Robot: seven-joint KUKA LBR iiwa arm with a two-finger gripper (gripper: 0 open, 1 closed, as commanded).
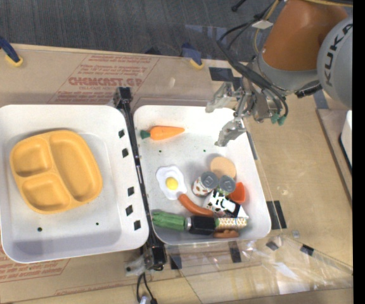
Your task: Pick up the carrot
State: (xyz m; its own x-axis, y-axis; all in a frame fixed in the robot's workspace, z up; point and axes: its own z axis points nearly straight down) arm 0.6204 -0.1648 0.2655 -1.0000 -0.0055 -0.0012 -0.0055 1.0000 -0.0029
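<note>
Floor: dark grey carpet (pixel 94 8) with a fine ribbed weave, running along the top of the view, behind and to the left of the pincer (pixel 232 116).
Surface: pale wooden bench top (pixel 296 163), bare to the right of and below the pincer.
Sheet: brown cardboard (pixel 106 75) printed with red lettering, lying flat to the left of the pincer.
Clamps: a blue clamp with a yellow tip (pixel 8 50) at the far left corner; another blue clamp (pixel 192 54) nearer, up and left of the pincer.
Film: crinkled clear plastic (pixel 284 258) below the pincer, held by black tape strips (pixel 276 214).
Light: even, soft shadows.
</note>
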